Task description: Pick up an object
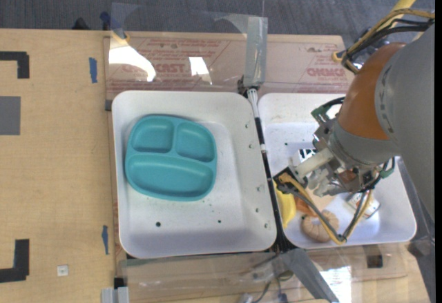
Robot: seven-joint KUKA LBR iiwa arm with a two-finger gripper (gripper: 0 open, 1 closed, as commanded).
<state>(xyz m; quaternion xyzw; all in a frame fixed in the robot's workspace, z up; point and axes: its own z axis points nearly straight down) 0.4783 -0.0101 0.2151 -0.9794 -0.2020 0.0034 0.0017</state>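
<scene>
Grey KUKA arm w/ orange band above wrist point(369, 98) reaching in from the right, angling down and leftward; its two-finger gripper point(319, 181) hanging low at the wrist end, partly masked by cables.

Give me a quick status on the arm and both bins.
Gripper low in right bin, over small cluttered objects. No grasp visible. Teal divided plate in left bin.

Teal divided plate point(170, 156) lay in left bin point(235, 226); arm's gripper point(319, 181) hung low over cluttered right bin point(400, 222).
</scene>
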